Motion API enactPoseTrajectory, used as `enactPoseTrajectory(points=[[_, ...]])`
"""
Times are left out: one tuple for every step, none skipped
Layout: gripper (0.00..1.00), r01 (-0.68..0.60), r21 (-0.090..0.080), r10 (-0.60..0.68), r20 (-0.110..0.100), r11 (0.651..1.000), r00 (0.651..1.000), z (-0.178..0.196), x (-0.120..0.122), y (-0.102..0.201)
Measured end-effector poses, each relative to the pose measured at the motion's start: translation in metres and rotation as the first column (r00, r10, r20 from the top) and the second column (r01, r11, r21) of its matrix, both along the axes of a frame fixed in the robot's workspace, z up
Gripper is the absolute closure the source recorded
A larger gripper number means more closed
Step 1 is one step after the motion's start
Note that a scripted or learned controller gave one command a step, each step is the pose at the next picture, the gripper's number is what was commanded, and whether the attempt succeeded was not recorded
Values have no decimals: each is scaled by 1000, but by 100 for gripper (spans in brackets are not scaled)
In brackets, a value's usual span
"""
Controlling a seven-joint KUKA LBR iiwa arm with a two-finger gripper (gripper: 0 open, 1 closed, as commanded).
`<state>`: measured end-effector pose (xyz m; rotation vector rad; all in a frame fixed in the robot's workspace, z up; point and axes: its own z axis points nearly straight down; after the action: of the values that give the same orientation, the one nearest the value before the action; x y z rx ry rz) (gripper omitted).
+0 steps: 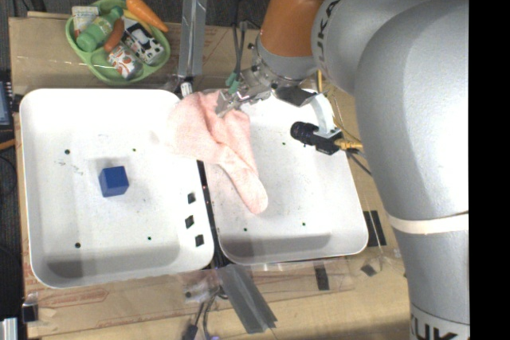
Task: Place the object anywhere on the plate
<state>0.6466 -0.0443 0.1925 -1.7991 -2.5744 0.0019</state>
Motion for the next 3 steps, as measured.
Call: enactPoseTrajectory(points=[[100,-6,0,6,-1,1000,1000,39,0,0],[100,-399,1,399,-3,917,917,43,-9,59],[100,-729,2,729,-2,685,685,32,-13,109]])
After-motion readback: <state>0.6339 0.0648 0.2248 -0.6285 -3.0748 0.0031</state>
